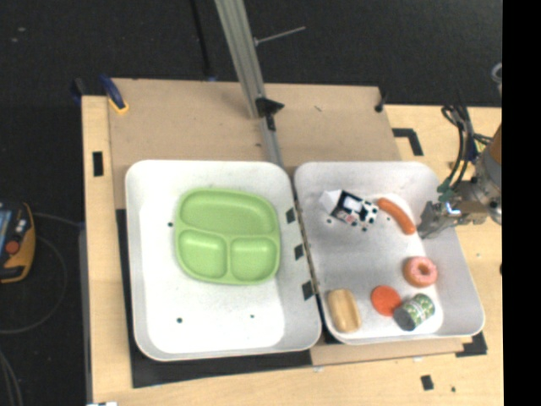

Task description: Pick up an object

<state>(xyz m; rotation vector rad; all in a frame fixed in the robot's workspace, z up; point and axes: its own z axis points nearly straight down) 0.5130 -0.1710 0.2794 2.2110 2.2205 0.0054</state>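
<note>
While the pincer (433, 220) hangs at the right bin's (382, 174) right rim, whether together or apart I cannot tell. Nearest thing: orange sausage (396, 214), just left of it, long axis slanting down-right toward the pincer. Pink doughnut (420, 271) lies below.

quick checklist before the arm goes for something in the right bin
1. Gripper over the right bin: ok, at its right rim.
2. Nothing between the fingers: cannot tell, too small.
3. Nearest target free: ok, the orange sausage lies just left of the gripper, apart from the pink donut.
4. Crowded targets: not ok, the green can touches the red disc.
5. Left bin out of the path: ok, holds the green divided plate.
</note>
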